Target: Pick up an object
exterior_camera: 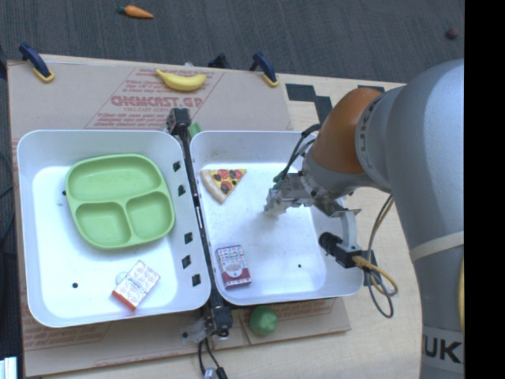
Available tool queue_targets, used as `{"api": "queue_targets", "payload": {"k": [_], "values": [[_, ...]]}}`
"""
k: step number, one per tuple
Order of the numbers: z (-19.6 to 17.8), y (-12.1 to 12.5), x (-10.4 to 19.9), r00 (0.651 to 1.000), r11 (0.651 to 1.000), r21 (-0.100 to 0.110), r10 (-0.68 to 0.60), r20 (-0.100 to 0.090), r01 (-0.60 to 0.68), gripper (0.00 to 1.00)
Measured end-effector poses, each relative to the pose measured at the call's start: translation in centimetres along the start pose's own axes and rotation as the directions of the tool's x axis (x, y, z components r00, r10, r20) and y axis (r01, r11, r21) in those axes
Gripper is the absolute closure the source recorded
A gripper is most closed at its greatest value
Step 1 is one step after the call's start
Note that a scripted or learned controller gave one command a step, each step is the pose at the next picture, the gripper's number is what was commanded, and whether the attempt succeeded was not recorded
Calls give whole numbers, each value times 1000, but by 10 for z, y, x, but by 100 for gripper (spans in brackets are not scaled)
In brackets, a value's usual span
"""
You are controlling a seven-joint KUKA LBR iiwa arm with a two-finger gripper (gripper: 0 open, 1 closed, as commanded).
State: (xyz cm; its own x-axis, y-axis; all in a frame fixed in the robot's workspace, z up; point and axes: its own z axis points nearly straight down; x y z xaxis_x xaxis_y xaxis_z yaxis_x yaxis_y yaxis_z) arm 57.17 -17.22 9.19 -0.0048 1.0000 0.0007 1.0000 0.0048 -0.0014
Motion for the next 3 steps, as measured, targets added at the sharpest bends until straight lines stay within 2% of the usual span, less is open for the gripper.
{"api": "queue_targets", "payload": {"k": [1, 2, 3], "values": [[0, 0, 0, 1000, 1000, 1, 0, 0, 0, 0], [-10, 0, 1, 1000, 1000, 1, -3, -1, 3, 100], [-10, 0, 1, 1000, 1000, 1, -3, -1, 3, 0]]}}
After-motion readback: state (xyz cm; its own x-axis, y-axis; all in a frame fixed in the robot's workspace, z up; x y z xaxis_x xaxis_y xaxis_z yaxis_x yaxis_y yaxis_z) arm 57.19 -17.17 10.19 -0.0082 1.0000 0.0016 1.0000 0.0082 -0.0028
